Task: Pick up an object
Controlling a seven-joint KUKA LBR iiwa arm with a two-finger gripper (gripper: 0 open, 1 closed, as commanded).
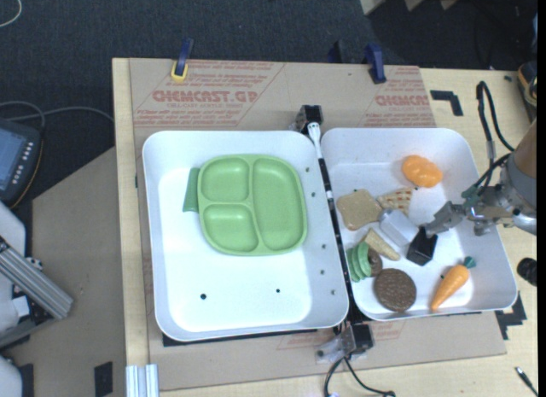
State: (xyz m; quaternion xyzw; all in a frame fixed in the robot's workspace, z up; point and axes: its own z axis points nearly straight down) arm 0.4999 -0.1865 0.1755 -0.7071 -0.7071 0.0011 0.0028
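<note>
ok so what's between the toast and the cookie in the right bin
In the camera view, a pale tan wedge lies between the toast and the cookie. Green slices sit just left of that line.

Robot lab — clamped board bench (256,88) (blue clamps (374,62)), cables (60,115), carpet (128,2)

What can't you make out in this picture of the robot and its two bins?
Camera view:
Gripper: small and blurred; whether it grips anything is unclear.
Arm: cut off by the right edge.
Green flap: mostly hidden under the plate.
Green discs: partly covered by a pale wedge.
Two dark dots in the left bin: too small to identify.
</note>
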